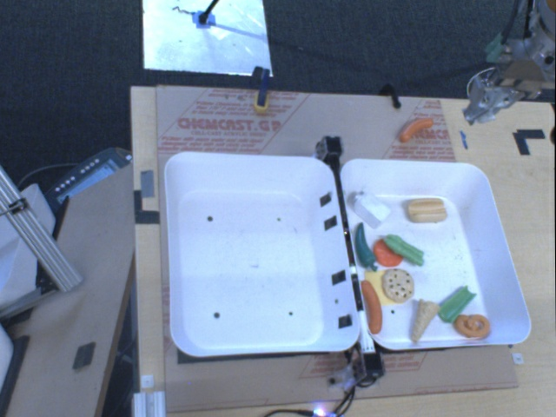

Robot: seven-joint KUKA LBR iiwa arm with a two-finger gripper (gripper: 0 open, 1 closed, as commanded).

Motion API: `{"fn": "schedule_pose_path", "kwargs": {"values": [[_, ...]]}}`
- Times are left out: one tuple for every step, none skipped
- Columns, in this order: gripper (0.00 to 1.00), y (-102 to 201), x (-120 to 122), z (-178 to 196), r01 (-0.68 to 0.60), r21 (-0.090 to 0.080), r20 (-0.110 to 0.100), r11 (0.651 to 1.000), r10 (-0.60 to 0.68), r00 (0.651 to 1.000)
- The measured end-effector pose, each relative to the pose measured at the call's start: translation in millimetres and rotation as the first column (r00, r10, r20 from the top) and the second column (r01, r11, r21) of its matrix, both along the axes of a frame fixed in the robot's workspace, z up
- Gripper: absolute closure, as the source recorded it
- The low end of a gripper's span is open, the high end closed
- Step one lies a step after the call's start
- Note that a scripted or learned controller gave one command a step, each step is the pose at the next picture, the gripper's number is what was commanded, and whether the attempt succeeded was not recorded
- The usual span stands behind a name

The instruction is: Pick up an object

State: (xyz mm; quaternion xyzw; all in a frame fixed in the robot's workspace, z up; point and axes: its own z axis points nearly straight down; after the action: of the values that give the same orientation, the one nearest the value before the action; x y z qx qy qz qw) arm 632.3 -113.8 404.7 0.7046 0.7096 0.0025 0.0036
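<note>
The gripper hung at about one o'clock in the picture, above the bench and well outside both bins, holding nothing. Whether its jaws were open or closed could not be told; that part was small and blurred. It seemed parked there to leave the camera a free look at the bins before a pick was chosen.

All the things worth picking lay in the right bin, mostly gathered toward its six o'clock side and along the wall shared with the left bin, probably where they had slid or been dropped rather than laid out with care. Counted, there were:

- one bread roll at twelve o'clock in the bin, lying apart
- one white block at about eleven o'clock
- one cookie near the middle
- one tomato, with a green pod across it
- one dark green pepper against the shared wall
- one red sausage at seven o'clock
- one cone, one green bean and one pretzel toward five o'clock

A second sausage lay on the bench beyond the right bin, at twelve o'clock from it. The roll looked the easiest target, having free space all round.
</note>
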Motion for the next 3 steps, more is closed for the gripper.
{"fn": "schedule_pose_path", "kwargs": {"values": [[1.0, 17, 38, 39, 0.001, 0.0, 0.0, 1.0, -0.001, 1.0], [1.0, 28, 36, 88, 0.001, 0.001, -0.001, 1.0, -0.001, 1.0], [1.0, 34, 36, 133, 0.001, 0.0, -0.002, 1.0, -0.001, 1.0]]}}
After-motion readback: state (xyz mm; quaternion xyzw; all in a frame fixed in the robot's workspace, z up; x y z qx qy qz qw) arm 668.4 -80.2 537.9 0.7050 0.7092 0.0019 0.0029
